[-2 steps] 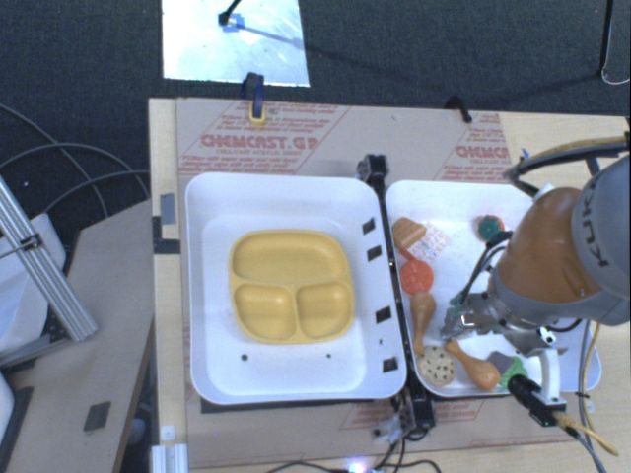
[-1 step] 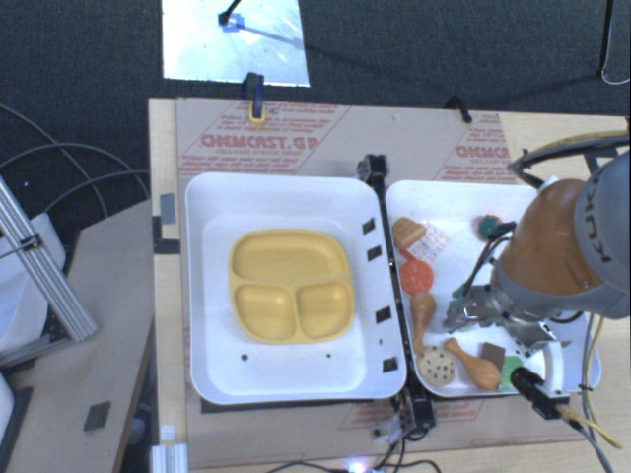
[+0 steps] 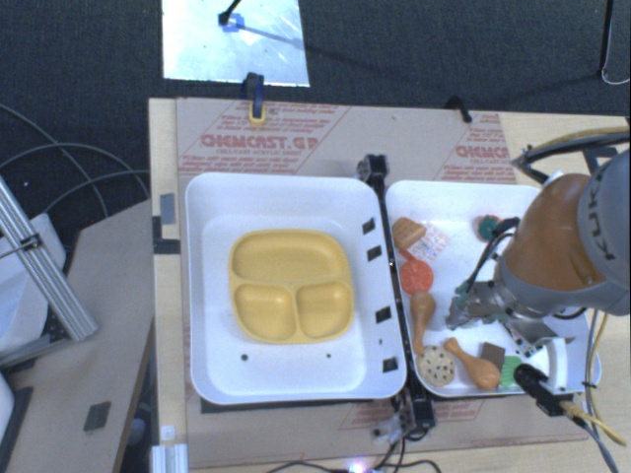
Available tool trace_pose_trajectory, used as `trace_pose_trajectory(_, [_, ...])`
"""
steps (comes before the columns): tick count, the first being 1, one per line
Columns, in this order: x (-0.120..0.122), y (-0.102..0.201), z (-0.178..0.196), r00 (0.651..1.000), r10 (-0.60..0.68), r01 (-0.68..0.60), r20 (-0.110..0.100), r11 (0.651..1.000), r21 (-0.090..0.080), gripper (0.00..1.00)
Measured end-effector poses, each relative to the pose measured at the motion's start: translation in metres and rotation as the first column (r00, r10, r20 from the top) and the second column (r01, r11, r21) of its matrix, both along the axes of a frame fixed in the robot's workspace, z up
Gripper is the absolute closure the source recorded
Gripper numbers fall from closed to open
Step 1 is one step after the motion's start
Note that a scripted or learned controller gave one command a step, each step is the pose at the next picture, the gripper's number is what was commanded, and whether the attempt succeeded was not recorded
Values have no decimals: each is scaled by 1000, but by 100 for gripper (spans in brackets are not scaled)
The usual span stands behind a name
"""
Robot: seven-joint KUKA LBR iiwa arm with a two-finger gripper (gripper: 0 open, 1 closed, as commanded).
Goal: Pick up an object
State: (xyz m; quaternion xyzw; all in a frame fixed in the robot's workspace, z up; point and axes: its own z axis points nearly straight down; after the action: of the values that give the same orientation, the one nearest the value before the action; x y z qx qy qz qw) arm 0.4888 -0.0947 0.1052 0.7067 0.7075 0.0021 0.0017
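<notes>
Arm (image 3: 567, 239) reaches in from the right & hangs over the right bin (image 3: 463, 193). Gripper (image 3: 471, 308) sits low over the bin's middle, dark fingers angled toward the left; can't tell if they're apart or together, and nothing is seen between them.

Objs in right bin, all left of or nearer than the gripper:
- red round piece (image 3: 416, 277), just left of gripper, slightly farther back
- tan drumstick-shaped piece (image 3: 422, 315) along the left wall, left of gripper
- orange-tan drumstick (image 3: 471, 362) lying just near-side of gripper, close below it, contact unclear
- round speckled cookie-like piece (image 3: 437, 366) at the near-left corner
- bread-like brown piece (image 3: 409, 234) w/ a pale wrapper beside it, far-left part of bin
- teal obj (image 3: 489, 228) at the far side, close to the arm
- small green piece (image 3: 510, 371) near edge, right of the orange-tan drumstick

Left bin (image 3: 212, 363) holds a yellow divided tray (image 3: 292, 285), well apart from gripper.
</notes>
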Motion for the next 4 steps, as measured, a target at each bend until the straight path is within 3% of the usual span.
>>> trace_pose_trajectory(4, [5, 1, 41, 1000, 2, -2, 10, 1000, 3, 100])
